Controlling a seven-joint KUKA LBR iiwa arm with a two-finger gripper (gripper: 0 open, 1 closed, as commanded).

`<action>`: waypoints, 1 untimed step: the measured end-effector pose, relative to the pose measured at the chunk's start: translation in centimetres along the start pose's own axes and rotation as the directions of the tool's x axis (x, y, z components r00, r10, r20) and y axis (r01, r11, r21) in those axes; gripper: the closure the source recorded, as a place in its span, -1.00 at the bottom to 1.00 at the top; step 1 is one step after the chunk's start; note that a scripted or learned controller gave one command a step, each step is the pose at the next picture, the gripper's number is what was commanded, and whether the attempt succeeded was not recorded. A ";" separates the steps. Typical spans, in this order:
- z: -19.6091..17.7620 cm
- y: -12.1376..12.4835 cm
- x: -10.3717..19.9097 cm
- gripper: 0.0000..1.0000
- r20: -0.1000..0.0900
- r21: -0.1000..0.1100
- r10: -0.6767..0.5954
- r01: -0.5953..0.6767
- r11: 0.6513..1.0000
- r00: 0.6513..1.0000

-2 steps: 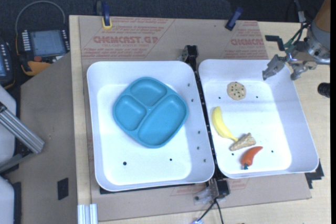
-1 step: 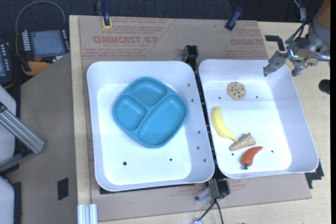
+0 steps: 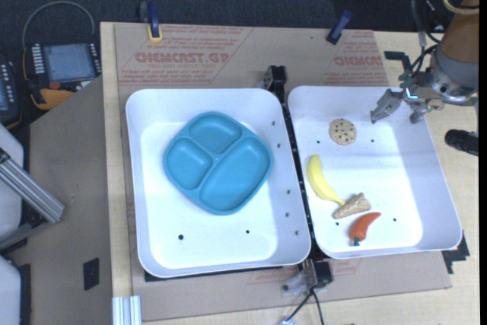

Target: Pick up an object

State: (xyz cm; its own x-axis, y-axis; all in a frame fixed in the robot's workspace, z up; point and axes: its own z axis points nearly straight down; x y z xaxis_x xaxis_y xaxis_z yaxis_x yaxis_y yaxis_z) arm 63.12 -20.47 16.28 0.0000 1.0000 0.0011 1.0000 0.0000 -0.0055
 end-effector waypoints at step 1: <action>4.5 -0.1 -0.7 -1.00 0.000 0.000 0.001 -0.001 1.000 1.000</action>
State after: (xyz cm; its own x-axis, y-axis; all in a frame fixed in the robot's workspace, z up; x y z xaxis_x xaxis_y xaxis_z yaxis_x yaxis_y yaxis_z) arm 63.01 -21.16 11.77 0.0006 1.0000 0.0011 1.0000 -0.0006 -0.0053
